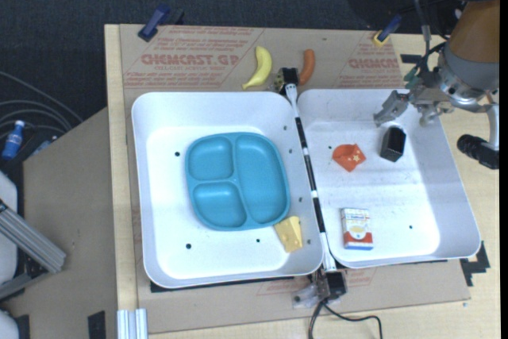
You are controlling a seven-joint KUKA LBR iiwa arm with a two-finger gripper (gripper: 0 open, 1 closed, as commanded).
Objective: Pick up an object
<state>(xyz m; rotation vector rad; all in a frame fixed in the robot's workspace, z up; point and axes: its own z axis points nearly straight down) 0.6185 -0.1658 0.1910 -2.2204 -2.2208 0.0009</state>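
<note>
My end effector [406,109] hangs at the upper right of the frame over the right white bin [444,210]; I cannot tell its state. A small black block [393,144] lies just below it, a crumpled red-orange object [348,157] further left.

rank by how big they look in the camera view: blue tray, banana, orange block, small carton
1. blue tray, by far the largest
2. banana
3. small carton, close to the banana in area, so that pair is unsure
4. orange block, smallest
</note>
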